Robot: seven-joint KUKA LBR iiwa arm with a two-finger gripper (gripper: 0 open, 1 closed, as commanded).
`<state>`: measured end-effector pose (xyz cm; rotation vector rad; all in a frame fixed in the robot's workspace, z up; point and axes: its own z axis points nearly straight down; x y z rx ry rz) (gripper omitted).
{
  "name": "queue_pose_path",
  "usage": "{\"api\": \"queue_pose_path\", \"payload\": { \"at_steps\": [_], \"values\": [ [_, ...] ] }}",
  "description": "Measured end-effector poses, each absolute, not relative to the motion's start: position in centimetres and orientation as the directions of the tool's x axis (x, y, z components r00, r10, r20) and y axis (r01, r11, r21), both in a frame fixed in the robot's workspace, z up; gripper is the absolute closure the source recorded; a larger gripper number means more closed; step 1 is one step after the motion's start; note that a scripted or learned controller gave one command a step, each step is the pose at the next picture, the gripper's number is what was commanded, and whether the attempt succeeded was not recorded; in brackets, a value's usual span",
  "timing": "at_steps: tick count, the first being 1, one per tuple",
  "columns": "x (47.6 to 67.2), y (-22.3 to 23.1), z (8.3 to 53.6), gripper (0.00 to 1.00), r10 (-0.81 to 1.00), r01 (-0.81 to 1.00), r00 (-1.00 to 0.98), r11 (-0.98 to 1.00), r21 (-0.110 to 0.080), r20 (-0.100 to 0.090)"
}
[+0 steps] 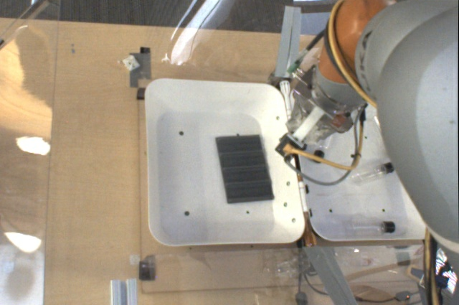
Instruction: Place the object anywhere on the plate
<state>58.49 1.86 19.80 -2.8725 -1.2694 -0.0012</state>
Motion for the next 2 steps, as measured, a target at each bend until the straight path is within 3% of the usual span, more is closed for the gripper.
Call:
{"api": "queue_pose_path", "payload": {
  "at_steps": [1,2],
  "values": [
    [51.8,8.9,18.4,1.0,0.696,0.696,0.719,-0.719,0.0,0.002],
    [48.7,15.0,16.1,1.0,0.54,0.54,0.842,-0.842,-0.003,0.0]
  ]
}}
